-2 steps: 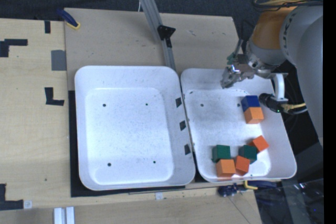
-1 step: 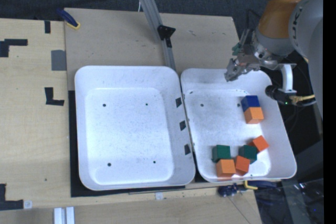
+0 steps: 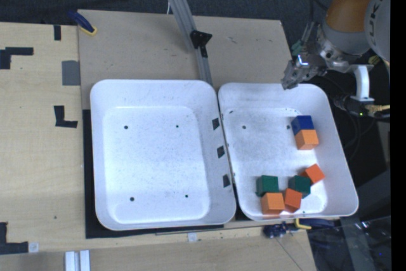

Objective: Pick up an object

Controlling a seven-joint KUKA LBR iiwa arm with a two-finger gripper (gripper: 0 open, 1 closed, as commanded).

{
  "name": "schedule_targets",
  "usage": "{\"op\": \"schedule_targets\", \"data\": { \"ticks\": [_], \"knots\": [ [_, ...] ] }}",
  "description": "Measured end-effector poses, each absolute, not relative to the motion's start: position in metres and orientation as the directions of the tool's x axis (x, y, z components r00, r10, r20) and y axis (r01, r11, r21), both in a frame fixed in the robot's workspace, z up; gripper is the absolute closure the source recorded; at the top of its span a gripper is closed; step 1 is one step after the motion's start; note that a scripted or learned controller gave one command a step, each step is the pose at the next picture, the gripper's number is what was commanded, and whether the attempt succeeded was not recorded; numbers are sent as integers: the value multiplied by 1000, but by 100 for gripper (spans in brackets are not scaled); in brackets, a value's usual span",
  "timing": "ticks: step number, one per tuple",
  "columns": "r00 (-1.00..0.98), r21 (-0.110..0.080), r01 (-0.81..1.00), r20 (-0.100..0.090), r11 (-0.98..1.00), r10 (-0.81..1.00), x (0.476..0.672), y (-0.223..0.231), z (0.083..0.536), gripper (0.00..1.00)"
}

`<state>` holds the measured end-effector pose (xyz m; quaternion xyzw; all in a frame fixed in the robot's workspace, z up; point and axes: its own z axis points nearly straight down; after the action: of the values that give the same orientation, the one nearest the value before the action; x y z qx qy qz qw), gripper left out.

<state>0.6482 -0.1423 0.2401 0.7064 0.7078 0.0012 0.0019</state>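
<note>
Grey-fingered, the gripper (image 3: 293, 77) hangs above the far rim of the right bin (image 3: 254, 105), well apart from every block; whether its jaws are spread or closed I cannot tell. The blue block (image 3: 302, 124) touches an orange block (image 3: 307, 139), and near the front wall two green blocks (image 3: 267, 184) and three orange ones crowd together, so a descent there likely lands on an edge or nudges a neighbour away. The left bin (image 3: 104, 98) holds nothing
</note>
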Motion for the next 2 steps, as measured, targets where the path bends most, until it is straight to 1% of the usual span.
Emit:
{"op": "schedule_targets", "data": {
  "ticks": [1, 2],
  "knots": [
    [-4, -2, 1000, 1, 4, 1000, 631, -101, 241, 100],
    [-6, -2, 1000, 2, 6, 1000, 608, -51, 248, 100]
  ]
}}
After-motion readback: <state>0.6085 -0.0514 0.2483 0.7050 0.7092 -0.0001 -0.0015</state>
